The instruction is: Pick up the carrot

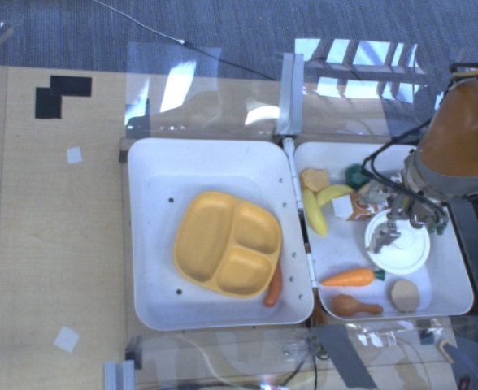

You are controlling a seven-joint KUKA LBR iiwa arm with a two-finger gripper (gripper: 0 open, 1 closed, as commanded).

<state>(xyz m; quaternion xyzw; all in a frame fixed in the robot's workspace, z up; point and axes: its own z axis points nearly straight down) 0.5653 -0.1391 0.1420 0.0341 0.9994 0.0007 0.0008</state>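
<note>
Our grey two-finger gripper [389, 236] hangs over a round white lid-like disc [401, 250] in the right white bin [464, 287], and we cannot tell how its tips stand. The orange plastic carrot with a green stem [349, 278] lies at about seven o'clock from the gripper, near but apart. Its long axis runs nine to three, stem toward three.

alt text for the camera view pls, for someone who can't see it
The gripper hovers over a white plate in the right bin; the carrot lies untouched just left of and below the plate. The left bin holds a yellow divided tray.
</note>
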